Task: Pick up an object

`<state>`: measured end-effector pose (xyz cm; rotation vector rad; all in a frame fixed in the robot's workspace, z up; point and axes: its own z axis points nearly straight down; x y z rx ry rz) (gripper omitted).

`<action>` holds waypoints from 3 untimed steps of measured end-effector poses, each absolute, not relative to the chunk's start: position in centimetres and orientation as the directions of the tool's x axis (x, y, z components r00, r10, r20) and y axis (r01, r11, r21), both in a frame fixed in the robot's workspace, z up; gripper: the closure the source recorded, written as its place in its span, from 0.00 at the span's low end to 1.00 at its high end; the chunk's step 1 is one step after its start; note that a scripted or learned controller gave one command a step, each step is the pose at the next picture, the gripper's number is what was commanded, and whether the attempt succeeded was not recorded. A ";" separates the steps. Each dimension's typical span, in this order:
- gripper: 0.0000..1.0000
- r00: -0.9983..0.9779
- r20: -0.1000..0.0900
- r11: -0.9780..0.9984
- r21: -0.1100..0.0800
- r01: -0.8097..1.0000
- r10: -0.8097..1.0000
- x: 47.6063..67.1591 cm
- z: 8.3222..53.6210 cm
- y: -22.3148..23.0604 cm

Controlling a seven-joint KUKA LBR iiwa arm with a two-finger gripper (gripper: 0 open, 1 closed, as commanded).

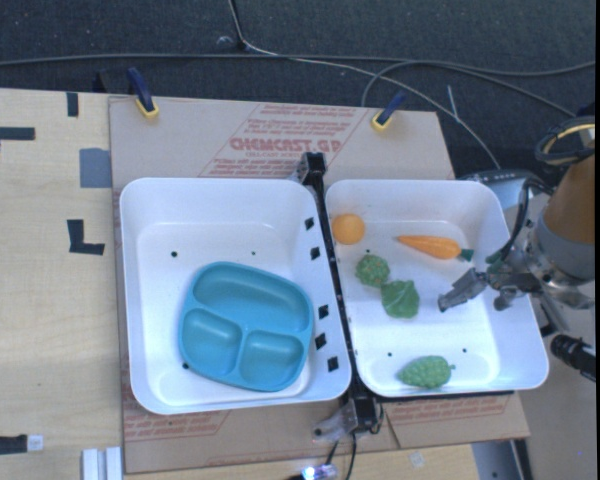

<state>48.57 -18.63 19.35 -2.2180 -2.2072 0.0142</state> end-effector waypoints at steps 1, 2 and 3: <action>0.00 0.000 0.000 0.000 -0.002 1.000 1.000 48.9 20.1 -18.6; 0.00 0.000 0.002 0.000 -0.007 1.000 1.000 49.0 13.6 -18.3; 0.00 -0.001 -0.002 0.001 -0.001 1.000 1.000 49.0 8.4 -18.3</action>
